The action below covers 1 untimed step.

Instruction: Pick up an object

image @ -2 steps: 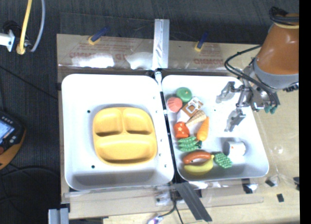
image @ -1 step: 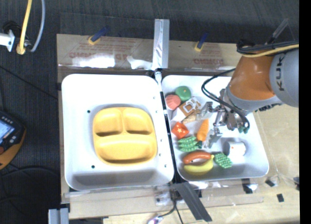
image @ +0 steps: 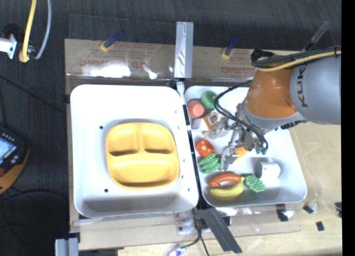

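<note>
the gripper point(image: 233, 150) hangs right of centre in the frame, low inside the right bin point(image: 294, 185); whether it is apart or together i cannot tell. it sits there because the toy foods are crowded below it: an orange piece point(image: 203, 147), a green piece point(image: 210, 163), a banana point(image: 226, 191). the yellow tray point(image: 142, 154) fills the left bin point(image: 89, 110), at centre left.

Two bins are set side by side on the table point(image: 324, 155). A divided tray point(image: 143, 154) is placed in the middle of the left bin point(image: 89, 105). In the right bin point(image: 288, 185), toy foods are gathered along the left wall and near edge: a banana point(image: 226, 192) at the near edge, a sausage point(image: 224, 180) on it, and a cup point(image: 267, 168) to their right. The tool point(image: 236, 144) is positioned over the bin's middle.
</note>
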{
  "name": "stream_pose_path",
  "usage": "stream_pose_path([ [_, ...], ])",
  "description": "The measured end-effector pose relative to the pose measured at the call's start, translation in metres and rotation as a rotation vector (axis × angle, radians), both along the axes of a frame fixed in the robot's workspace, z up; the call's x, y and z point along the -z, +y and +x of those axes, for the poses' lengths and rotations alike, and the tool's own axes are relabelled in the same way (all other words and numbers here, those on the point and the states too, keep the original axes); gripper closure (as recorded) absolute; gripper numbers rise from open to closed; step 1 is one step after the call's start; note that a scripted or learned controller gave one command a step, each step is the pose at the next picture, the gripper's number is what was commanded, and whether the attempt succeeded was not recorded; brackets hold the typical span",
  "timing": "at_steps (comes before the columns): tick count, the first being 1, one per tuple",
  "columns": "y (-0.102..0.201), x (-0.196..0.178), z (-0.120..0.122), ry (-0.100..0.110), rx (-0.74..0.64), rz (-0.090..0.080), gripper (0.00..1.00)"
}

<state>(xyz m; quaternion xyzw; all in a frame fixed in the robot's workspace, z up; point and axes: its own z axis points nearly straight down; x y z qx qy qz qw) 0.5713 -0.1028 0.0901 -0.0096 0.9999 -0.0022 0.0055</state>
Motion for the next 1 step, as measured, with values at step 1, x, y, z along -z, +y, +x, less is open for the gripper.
stream_pose_path([
  [1,-0.0141,0.0016,0.0668,0.013,-0.255,0.001,0.00],
])
